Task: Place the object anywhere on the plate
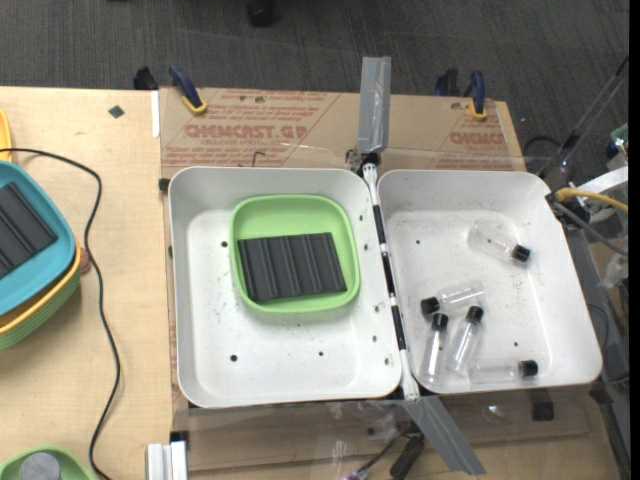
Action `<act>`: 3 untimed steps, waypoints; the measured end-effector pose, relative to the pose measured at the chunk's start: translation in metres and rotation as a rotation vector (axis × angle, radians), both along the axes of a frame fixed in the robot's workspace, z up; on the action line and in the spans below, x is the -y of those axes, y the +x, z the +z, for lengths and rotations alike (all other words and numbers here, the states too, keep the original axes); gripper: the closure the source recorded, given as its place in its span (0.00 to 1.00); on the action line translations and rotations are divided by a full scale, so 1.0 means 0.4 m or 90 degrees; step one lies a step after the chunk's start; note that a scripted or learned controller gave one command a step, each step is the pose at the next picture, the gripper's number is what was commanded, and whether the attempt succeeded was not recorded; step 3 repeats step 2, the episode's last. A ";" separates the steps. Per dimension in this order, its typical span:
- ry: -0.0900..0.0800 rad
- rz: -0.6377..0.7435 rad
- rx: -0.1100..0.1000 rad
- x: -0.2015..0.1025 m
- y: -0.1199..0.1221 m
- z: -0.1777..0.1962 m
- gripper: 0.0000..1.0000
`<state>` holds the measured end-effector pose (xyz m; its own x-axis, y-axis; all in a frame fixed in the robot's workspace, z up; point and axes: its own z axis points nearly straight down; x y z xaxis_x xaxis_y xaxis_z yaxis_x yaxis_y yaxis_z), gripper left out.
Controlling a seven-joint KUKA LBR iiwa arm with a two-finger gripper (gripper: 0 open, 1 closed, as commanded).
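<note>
Two shallow white bins are set side by side on a printed cardboard sheet (250, 118), which is held to the bench by two blue-and-yellow clamps (187, 88) at its far edge. Left bin (200, 308), on the side away from the arm's reach: one green plate (290, 208) with rounded corners is seated in its far half, and a dark ribbed mat (292, 266) is laid flat on the plate. Right bin (560, 308), on the side nearer the arm's reach: five clear vials with black caps are listed, all lying on the bin floor and none on the plate. One vial (495, 238) lies alone toward the far side; three vials (452, 296) (437, 346) (463, 340) are clustered near the middle, close to one another; one vial (500, 371) rests against the near wall. The gripper's opening, and whether anything is held in it, cannot be told. Elsewhere on the bench: stacked teal and yellow containers (40, 268) and a black cable (100, 268) are recorded well left of the bins.
</note>
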<state>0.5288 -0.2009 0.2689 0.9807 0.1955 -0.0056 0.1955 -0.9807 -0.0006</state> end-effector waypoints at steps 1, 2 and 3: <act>0.000 0.003 0.001 0.054 -0.032 0.060 0.00; 0.001 0.004 -0.001 -0.017 -0.041 0.024 0.00; 0.001 0.004 -0.001 -0.017 -0.041 0.024 0.00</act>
